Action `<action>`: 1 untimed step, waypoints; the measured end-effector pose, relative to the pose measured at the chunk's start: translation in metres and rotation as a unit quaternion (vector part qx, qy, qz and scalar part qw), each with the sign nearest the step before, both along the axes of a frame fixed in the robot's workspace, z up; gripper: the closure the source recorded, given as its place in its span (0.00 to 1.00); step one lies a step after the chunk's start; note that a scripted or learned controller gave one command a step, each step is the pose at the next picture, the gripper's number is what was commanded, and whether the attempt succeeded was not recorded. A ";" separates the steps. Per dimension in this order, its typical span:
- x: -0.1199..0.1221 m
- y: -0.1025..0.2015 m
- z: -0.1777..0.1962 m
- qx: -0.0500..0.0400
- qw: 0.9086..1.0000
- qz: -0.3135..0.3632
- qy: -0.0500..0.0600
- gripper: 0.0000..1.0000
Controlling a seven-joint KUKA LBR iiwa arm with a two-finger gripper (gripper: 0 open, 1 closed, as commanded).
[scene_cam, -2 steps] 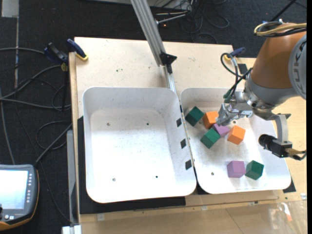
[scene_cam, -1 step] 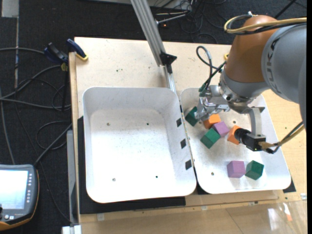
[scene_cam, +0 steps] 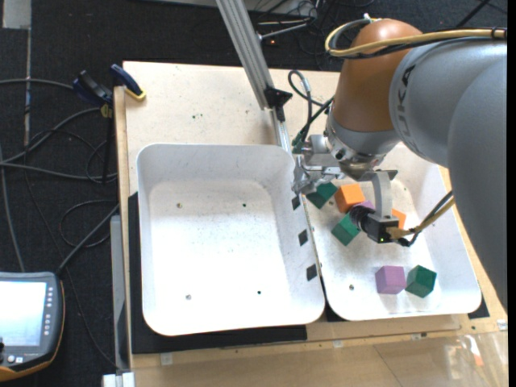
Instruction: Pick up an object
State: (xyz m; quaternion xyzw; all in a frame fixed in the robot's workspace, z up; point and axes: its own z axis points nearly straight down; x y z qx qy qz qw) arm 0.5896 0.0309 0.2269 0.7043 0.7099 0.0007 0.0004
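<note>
The gripper (scene_cam: 326, 179) is hanging low over the inner edge of the right bin (scene_cam: 453, 298), close to the wall shared with the left bin (scene_cam: 210, 240). From this angle I cannot tell whether it is spread or closed, and no object is showing inside its grasp.

A dark green block (scene_cam: 323, 194) is lying directly at the gripper's tip, partly covered by it. An orange block (scene_cam: 350, 195) is sitting right beside that block, on the side away from the shared wall. Just beyond those two, toward the front of the bench, a second green block (scene_cam: 345, 231) is resting tilted on the bin floor. A small purple piece (scene_cam: 363, 210) is peeking out between it and the orange block. A smaller orange block (scene_cam: 397, 216) is lying a little farther out.

Well away from the gripper, near the front rim, a purple cube (scene_cam: 390, 279) and a green cube (scene_cam: 421, 281) are sitting just beside each other.

The grey arm (scene_cam: 455, 95), with its orange band (scene_cam: 375, 59), is stretching in above the right bin. A slanted aluminium bar (scene_cam: 246, 43) is crossing the bench (scene_cam: 201, 103) behind the gripper.
</note>
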 end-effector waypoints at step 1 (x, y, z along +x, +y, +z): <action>0.012 0.048 0.012 0.001 1.000 0.000 -0.001 1.00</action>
